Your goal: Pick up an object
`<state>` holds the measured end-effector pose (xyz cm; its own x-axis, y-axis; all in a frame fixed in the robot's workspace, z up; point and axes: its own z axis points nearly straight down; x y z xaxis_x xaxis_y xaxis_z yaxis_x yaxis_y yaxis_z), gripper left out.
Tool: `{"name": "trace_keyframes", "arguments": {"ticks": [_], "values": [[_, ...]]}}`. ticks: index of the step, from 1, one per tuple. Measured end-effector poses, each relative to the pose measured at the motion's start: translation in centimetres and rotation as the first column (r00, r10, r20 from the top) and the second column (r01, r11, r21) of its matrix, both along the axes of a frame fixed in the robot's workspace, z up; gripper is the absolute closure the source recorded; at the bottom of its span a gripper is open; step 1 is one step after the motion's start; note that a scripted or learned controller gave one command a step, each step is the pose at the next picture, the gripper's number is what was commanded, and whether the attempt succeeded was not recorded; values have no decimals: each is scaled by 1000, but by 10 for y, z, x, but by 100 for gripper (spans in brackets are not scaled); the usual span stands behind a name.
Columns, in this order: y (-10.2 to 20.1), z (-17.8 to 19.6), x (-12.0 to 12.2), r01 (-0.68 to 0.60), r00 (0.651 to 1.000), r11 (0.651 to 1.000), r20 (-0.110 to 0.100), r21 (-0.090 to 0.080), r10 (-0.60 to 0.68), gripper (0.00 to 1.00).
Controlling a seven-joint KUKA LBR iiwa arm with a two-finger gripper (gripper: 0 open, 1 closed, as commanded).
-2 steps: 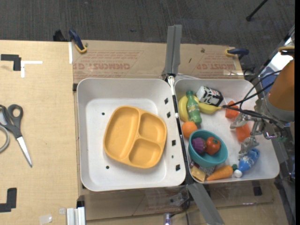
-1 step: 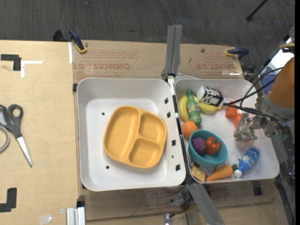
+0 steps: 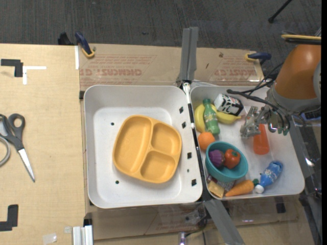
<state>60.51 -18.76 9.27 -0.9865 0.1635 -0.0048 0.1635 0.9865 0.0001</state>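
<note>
Orange and translucent-looking, the bottle (image 3: 261, 141) lies in the right bin (image 3: 299, 184), near its far right part, and is the object closest to the pincer (image 3: 251, 125). I judge it a light, stiff plastic thing with a smooth, likely slippery skin; a grip across its narrow middle, fingers on either side of its long axis, looks safest, since a hold near either end could squirt it out. The pincer sits just left of the bottle's upper end, touching or nearly so; whether it is spread or pressed together I cannot tell, as its metal parts blur together, and nothing shows clearly between its fingers. Farther out in this bin: a blue bottle (image 3: 270, 174) nearer the front, a teal bowl (image 3: 226, 163) with toy fruit, a carrot (image 3: 239, 189), and a green bottle (image 3: 210, 117) beside a banana (image 3: 226, 118). The left bin (image 3: 97, 152) holds a yellow tray (image 3: 147, 148).
</note>
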Motion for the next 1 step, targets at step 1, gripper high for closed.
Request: {"name": "trace_keyframes", "arguments": {"ticks": [1], "values": [[63, 0, 17, -66, 998, 998, 0, 1, 66, 100]]}}
